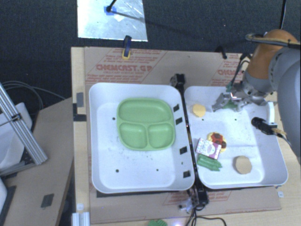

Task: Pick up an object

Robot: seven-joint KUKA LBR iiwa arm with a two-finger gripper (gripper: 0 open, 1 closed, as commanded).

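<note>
My gripper (230,104) hangs over the back of the right bin (268,147), open, with nothing between its fingers. A small yellow piece (199,110) lies just to its left near the bin's back left corner. Further forward sits a small pile: a white and pink packet (207,148), an orange and red item (217,139) touching its upper right, and a green item (209,163) in front of it. To the pile's right, a tan round disc (242,165) lies alone. All of these are apart from the gripper.
The left bin (101,140) holds a green divided plate (145,124). A black divider with clips (184,126) runs between the two bins. The grey arm with its orange band (268,55) comes in from the right, over the right bin's back edge.
</note>
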